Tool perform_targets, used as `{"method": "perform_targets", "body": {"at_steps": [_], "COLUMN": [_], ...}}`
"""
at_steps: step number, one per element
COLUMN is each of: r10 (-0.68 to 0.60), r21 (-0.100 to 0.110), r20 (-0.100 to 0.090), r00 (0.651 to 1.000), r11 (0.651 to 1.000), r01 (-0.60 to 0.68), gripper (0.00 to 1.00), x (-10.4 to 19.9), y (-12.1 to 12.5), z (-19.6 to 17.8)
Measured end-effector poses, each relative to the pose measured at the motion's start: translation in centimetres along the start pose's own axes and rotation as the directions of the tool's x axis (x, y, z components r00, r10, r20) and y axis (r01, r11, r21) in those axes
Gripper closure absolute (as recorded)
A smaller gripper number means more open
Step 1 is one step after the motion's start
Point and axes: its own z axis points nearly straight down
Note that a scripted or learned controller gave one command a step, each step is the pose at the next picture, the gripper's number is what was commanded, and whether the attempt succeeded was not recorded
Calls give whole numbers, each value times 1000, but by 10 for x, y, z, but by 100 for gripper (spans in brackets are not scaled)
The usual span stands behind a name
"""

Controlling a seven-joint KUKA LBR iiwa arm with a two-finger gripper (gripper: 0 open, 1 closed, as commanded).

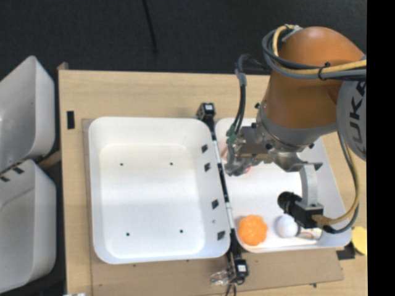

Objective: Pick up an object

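1. Two shallow white bins are seen side by side on a pale wooden bench (136,91). The left bin (148,123) and the right bin (265,193) are joined along a shared edge.
2. The arm (308,85) is seen reaching in from the right. Its orange band and grey wrist are hung over the far half of the right bin.
3. The gripper (237,163) is placed low over the far left part of the right bin, just beside the shared edge.
4. The state of the jaws cannot be told, as they are masked by the wrist body and cabling above them.
5. An orange ball (252,229) is found in the near left corner of the right bin, close against the near wall.
6. A white ball (286,226) is noted just to the right of the orange ball along the same near wall. The two are parted by a small gap.
7. Both balls are seen resting on the bin floor, well apart from the gripper and nearer the camera than it.
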Motion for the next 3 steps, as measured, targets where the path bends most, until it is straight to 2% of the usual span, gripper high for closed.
{"method": "perform_targets", "body": {"at_steps": [1, 2, 3], "r10": [-5, -5, -3], "r21": [-15, -3, 1], "r20": [-2, -1, 0], "r00": [1000, 1000, 1000], "r11": [1000, 1000, 1000], "r01": [5, 5, 3], "gripper": [100, 100, 100], "x": [26, 60, 72], "y": [45, 33, 6], "z": [-106, -113, -95]}}
